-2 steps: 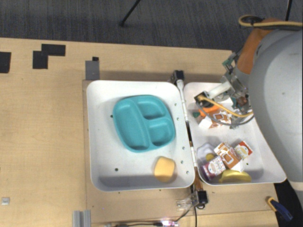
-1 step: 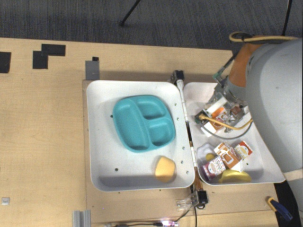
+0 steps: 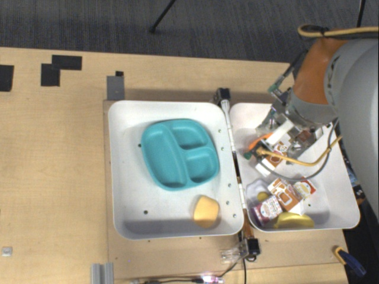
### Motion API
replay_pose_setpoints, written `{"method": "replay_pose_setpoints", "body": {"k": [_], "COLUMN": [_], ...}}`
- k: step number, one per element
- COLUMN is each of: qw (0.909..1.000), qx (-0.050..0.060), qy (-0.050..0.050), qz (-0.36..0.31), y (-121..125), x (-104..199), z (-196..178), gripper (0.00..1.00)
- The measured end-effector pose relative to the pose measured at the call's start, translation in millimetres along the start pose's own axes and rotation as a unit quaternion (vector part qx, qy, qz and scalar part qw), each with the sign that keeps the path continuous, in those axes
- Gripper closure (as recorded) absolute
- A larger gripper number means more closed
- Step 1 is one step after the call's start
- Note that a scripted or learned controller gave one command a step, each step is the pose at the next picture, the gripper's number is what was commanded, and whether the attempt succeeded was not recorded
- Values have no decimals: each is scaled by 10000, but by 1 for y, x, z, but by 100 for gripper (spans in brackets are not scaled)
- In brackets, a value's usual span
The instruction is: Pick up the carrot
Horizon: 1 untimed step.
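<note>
Pretty clearly a robotics lab, not anyone's home. There's a plywood bench (image 3: 53,176) with two white bins (image 3: 118,158) set side by side in the middle. A big grey robot arm (image 3: 355,70) reaches in from 3 o'clock, with its gripper (image 3: 273,142) over the bin on that side. Loose cables (image 3: 234,265) at 6 o'clock, black marks (image 3: 59,70) at 10, grey office carpet (image 3: 89,10) at 12.

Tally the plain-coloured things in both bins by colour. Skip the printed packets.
Teal: 1, the divided plate
Yellow: 2, the block in the left bin and the rounded thing in the right bin
Orange: 1, the carrot
Total: 4
</note>
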<state>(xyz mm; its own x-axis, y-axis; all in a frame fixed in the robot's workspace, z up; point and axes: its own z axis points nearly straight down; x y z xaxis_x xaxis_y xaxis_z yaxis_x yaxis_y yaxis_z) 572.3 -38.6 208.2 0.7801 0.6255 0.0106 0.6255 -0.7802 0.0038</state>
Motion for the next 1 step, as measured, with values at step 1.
{"method": "replay_pose_setpoints", "body": {"k": [1], "qw": [9922], "qx": [12], "qy": [-25], "qz": [-1245], "y": [43], "x": [-17], "z": [121], "gripper": [0]}}
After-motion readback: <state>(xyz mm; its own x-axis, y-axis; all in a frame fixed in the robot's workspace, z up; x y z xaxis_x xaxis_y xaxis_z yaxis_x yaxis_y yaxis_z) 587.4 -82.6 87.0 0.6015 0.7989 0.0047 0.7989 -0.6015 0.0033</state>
